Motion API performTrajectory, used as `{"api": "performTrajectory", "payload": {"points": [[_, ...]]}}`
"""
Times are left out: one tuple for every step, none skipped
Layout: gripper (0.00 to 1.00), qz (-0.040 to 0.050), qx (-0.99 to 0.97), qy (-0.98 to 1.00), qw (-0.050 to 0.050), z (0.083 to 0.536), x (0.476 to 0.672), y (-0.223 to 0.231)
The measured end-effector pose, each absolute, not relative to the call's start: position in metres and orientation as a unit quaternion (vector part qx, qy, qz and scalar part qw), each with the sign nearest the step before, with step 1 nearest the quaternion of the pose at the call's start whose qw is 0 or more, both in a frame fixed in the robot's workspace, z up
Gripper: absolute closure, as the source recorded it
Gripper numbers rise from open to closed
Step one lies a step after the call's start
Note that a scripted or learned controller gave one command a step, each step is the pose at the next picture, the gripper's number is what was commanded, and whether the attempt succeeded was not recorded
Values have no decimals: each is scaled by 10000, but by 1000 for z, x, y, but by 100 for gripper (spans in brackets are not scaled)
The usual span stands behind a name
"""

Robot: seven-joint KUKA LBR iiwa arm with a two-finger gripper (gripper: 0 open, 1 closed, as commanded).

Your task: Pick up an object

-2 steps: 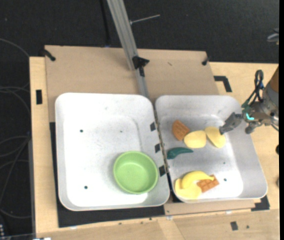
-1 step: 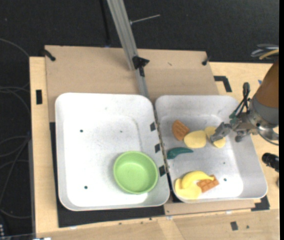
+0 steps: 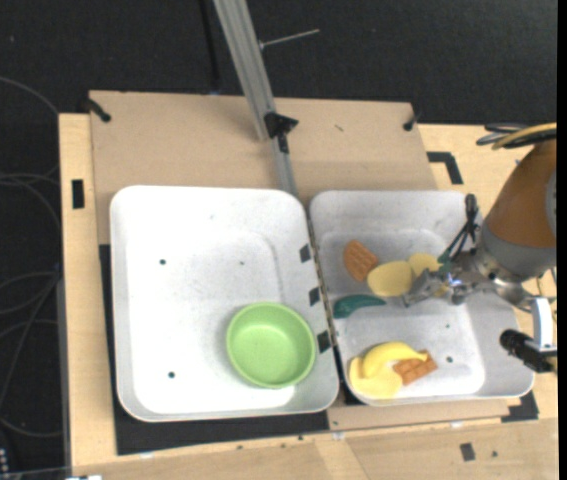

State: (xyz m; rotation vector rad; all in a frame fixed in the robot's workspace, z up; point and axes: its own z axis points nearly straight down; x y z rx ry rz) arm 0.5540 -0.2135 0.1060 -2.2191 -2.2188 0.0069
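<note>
My gripper point(image 3: 427, 289) hangs low over the middle of the right bin point(image 3: 393, 211), with the arm and its orange band point(image 3: 525, 206) coming in from the right. Just left of the gripper lies a pale yellow object point(image 3: 391, 277), touching or nearly touching it. A smaller yellow piece point(image 3: 423, 263) sits behind the gripper. An orange ridged item point(image 3: 360, 260) lies further left. A dark green handle-like object point(image 3: 357, 305) rests by the bin's left wall. At the front of that bin, a yellow object point(image 3: 377, 364) has an orange piece point(image 3: 415, 369) on it.
The left bin point(image 3: 183, 238) holds a light green bowl point(image 3: 270, 344) at its front right corner. A grey metal pole point(image 3: 251, 68) slants from the top to the gap between the bins. Brown board surrounds both bins.
</note>
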Motion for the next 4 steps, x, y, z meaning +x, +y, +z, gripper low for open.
{"api": "performTrajectory", "payload": {"points": [[0,12,-7077,-7065,-10,101,554,-215],[100,-5,-7086,-7056,-22,112,555,-216],[100,-22,-7058,-7084,-36,176,559,-212],[100,-2,-7059,-7083,-19,234,562,-220]]}}
